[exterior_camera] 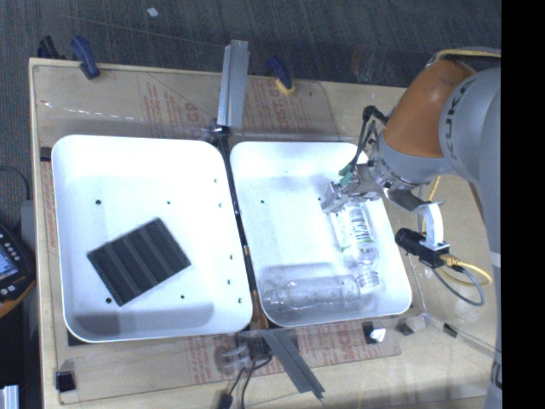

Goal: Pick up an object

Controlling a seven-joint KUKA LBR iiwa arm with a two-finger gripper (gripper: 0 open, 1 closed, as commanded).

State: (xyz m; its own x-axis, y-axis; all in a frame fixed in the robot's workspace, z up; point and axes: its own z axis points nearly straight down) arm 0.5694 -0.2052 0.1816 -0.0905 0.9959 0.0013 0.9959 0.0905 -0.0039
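Found a black ribbed panel [139, 260] lying flat in the left bin [68, 169], well apart from the rest. Noted blue clamps [85, 58] on the far edge of the pale surface [128, 88], dark carpet [341, 15] beyond. Saw two clear bottles in the right bin [272, 169]: a labelled bottle [356, 237] along the right wall, a bare bottle [311, 292] along the near wall, ends close together. Spotted the gripper [345, 194] at the labelled bottle's far end; could not tell how far open, or whether holding anything.

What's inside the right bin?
Right bin holds two clear bottles: front bottle lying crosswise, second bottle running back to the gripper, which hides its far end.
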